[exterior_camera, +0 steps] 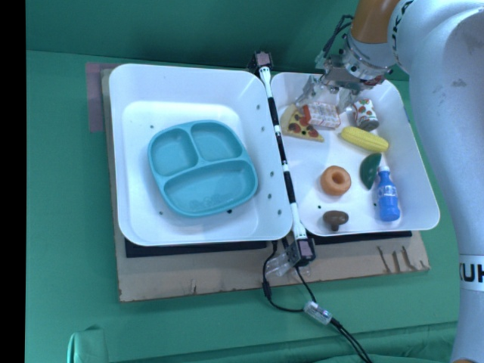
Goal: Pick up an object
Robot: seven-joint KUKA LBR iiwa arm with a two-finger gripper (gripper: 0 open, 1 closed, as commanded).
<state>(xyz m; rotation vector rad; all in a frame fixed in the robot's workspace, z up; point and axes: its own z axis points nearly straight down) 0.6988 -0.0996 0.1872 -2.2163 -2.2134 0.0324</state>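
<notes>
My gripper (327, 91) hangs over the far end of the right bin (423, 203), open, with nothing between its fingers. Just in front of it lies a small red and white carton (325, 115). A pizza slice (301, 122) rests to the carton's left. To its right lies a red and white patterned can (366, 113). Further forward are a yellow corn cob (364, 138), a dark green wedge (369, 170), an orange donut (335, 180), a blue bottle (387, 195) and a brown mushroom-like piece (335, 219).
The left bin (132, 89) holds a teal divided plate (202, 167). A black and white bar (281, 153) runs between the two bins. A cable (318, 312) trails across the cardboard and green cloth at the front.
</notes>
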